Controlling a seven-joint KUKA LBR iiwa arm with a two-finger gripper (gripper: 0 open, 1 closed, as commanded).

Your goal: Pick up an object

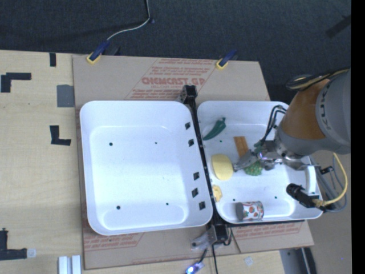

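The right bin (228, 110) holds a green pepper-shaped piece (215, 129), an orange block (241, 146), a yellow rounded object (222, 167), a small green leafy object (254, 169) and a printed can (250, 210) lying on its side near the front wall. My gripper (249, 164) is low in the right bin, its tips right at the green leafy object and just right of the yellow object. The arm's grey and orange wrist (305, 121) covers the bin's right side.
The left bin (91, 170) stands beside the right one, joined by a black clip rail (197, 153). Both sit on a cardboard sheet (171, 79) on the bench. A cable (145, 13) runs across the dark floor at the back.
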